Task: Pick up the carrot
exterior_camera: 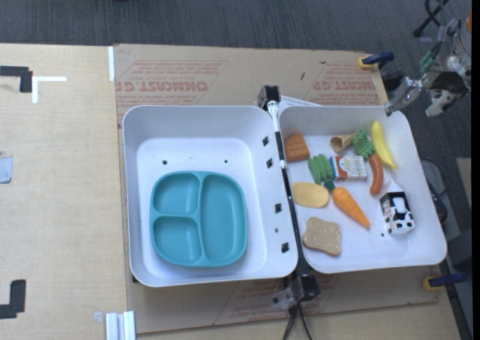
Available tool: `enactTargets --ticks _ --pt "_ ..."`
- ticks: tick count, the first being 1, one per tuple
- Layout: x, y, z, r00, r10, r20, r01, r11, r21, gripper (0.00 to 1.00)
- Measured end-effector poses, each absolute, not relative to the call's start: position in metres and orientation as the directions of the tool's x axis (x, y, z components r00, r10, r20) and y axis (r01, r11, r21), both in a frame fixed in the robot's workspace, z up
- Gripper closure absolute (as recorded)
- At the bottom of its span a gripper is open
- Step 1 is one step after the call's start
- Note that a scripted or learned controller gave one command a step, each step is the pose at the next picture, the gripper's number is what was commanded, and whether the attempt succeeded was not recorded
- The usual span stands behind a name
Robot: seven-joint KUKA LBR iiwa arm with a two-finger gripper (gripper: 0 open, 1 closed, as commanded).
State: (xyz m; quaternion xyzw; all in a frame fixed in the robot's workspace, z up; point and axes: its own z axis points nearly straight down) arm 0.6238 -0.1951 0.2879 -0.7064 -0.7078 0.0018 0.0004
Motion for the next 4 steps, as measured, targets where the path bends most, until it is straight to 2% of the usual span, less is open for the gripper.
enactTargets --ticks 1,2,3,4 --pt "0.594 -0.136 0.204 -0.042 0.999 -0.001 0.999 0.042 -0.003 0.0" --pt "0.558 -0.138 0.095 -0.14 0.99 0.0 0.99 0.14 -0.002 0.0" --pt "0.559 -0.139 0.104 -0.134 0.991 -0.002 0.991 0.134 0.0 1.0" --pt "0.563 -0.071 0.191 -0.079 0.997 -0.002 0.997 0.079 -0.001 1.0"
